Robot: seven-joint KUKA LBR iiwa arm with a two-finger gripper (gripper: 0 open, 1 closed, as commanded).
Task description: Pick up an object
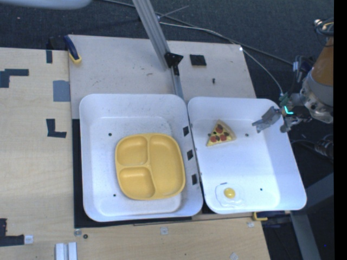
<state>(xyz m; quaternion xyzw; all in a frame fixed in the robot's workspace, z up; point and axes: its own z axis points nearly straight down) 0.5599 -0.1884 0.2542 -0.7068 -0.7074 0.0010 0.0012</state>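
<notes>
My two-finger gripper (275, 122) hangs open, holding nothing, above the right white bin (282, 169); the flat toy pizza slice (219, 134) points its tip up-screen.

The light wooden bench (130, 69) carries two shallow white plastic bins side by side. The right bin (282, 172) sits directly beneath the grey two-finger gripper (275, 119). The left bin (97, 145) lies beyond it, away from the gripper.
</notes>
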